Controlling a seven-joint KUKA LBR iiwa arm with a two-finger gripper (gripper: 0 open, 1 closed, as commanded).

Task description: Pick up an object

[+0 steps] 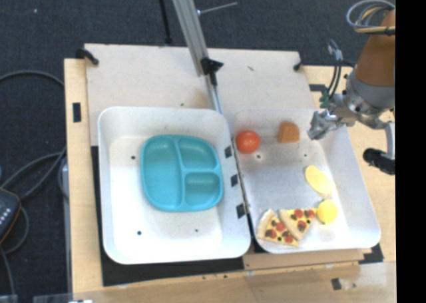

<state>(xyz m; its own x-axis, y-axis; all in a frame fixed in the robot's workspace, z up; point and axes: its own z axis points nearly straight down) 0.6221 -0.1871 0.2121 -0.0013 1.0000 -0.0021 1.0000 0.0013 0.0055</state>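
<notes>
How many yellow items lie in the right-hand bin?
2: a pale yellow piece near the bin's right side, and a brighter yellow piece just below it, beside the pizza slices.

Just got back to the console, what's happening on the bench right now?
The grey arm's gripper hovers over the far right corner of the right white bin, holding nothing visible. Near it lie a small brown bread-like piece and a round red tomato-like ball; toward the near edge sit two yellow pieces and two toy pizza slices. The left white bin holds a turquoise divided plate.
</notes>
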